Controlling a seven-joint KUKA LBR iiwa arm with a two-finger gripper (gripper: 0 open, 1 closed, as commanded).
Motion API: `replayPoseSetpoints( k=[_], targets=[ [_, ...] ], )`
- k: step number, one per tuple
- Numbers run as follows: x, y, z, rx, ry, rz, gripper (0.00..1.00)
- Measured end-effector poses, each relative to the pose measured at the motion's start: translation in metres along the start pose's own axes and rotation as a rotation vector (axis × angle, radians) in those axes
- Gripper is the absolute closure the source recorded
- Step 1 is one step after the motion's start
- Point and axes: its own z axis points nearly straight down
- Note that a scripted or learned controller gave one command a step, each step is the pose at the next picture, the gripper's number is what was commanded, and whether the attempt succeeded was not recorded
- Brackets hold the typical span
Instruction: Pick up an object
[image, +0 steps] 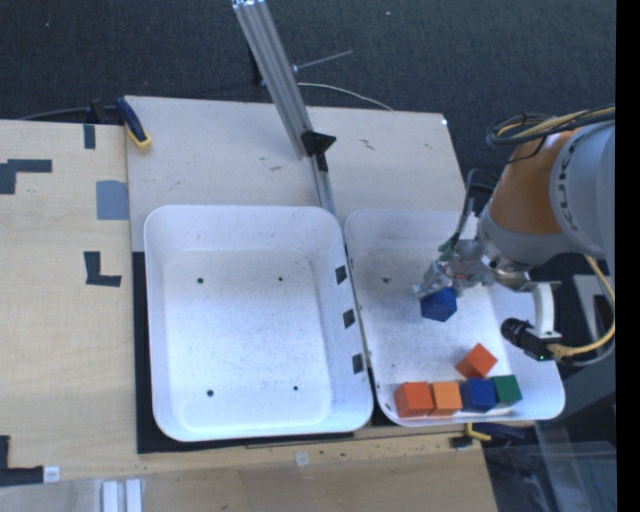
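- Two white bins sit side by side on the table (250, 150): the left bin (160, 300), then the right bin (375, 250) with the blocks.
- At the right bin's six o'clock edge runs a row: red block (413, 398), orange block (446, 396), dark blue block (480, 393), green block (507, 388); another red block (479, 359) lies just above it.
- The blue block (439, 304) sits at the bin's centre, touching the jaws (447, 281) at their six o'clock; whether they grip it I cannot tell.
- Risk: if only a corner is pinched, the block may twist out on lifting.
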Motion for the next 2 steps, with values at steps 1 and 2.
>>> replayPoseSetpoints(
  k=[1, 2],
  targets=[
    [0.071, 0.003, -0.045, -0.006, 0.001, -0.006, 1.0],
    [0.168, 0.04, -0.042, -0.003, 0.001, -0.007, 1.0]
  ],
)
